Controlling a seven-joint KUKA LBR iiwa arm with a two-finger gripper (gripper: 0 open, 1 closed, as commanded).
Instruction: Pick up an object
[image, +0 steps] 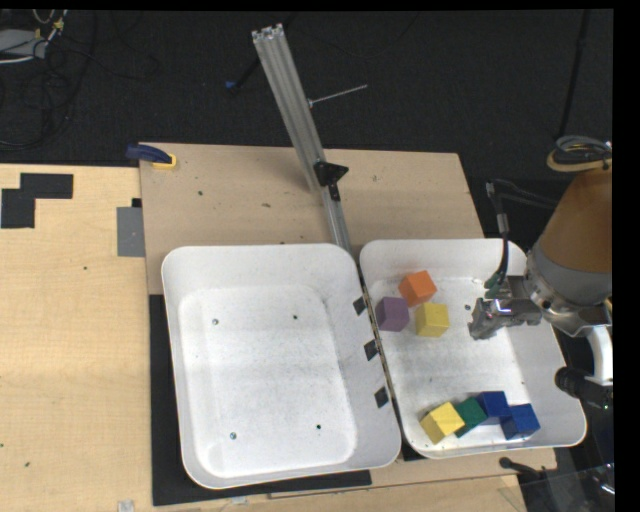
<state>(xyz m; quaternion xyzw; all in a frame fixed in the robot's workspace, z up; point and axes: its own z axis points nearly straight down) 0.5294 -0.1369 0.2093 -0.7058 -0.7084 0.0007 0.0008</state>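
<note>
The right bin holds several small blocks. An orange cube, a purple cube and a yellow cube sit together in its upper left part. Near its front edge lie a yellow block, a green block and two blue blocks. My gripper hangs over the right side of this bin, a short way right of the yellow cube. Nothing shows between its fingers, and they are too small and dark to read.
The left bin lies beside the right one, with black clips along the shared wall. A slanted aluminium rail rises behind the bins. The arm's orange band stands at the right edge.
</note>
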